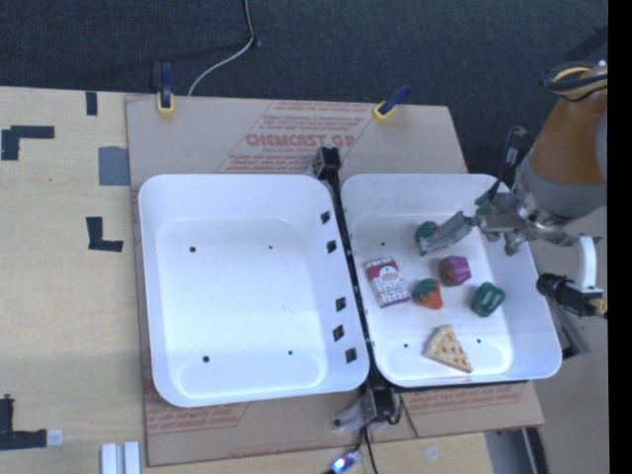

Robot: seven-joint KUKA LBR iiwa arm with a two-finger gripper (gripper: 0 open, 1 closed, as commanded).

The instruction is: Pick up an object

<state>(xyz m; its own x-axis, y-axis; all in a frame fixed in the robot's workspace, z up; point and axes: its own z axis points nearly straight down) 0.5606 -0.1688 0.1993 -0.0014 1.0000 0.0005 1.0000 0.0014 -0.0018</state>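
Toys lie scattered in the right-hand bin (513,363) as the grey arm (565,156) with its orange band reaches in from the right of the frame. The gripper (442,235) hangs over the upper middle of that bin, its jaws extending leftward toward a small dark green piece (426,233) just beside their tip; whether they are clenched, released or grasping that piece cannot be told from this angle. Below it sit a purple block (455,270), a green block (487,299) near the right wall, a red and white card (387,280) toward the left wall, and a small orange and green toy (427,292) just beside the card. A tan wedge (448,350) rests near the bottom edge. The left-hand bin (158,205) fills the middle of the frame, both bins resting on a brown board (286,136) clamped to the bench (59,294).
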